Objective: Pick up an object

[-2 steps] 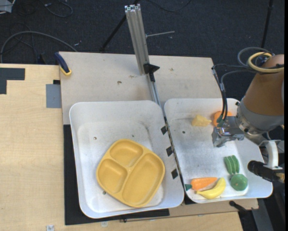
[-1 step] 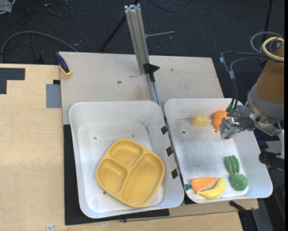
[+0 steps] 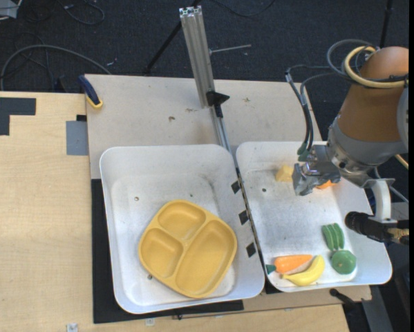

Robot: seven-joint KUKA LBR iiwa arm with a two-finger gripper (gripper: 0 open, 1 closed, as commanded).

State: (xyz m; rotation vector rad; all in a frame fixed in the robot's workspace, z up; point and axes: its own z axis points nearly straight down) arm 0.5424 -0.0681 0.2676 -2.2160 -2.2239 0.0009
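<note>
My gripper hangs low over the far part of the right bin, with the orange-banded arm above it at the right. A pale yellow piece lies just left of the gripper. A small orange piece shows just right of it, partly hidden by the wrist. At the bin's near right corner lie a green vegetable, a round green item, an orange carrot and a yellow banana.
The left bin holds a yellow divided plate. A metal post rises behind the bins. Black clips sit along the wall between the bins. A black fixture juts in at the right bin's right edge.
</note>
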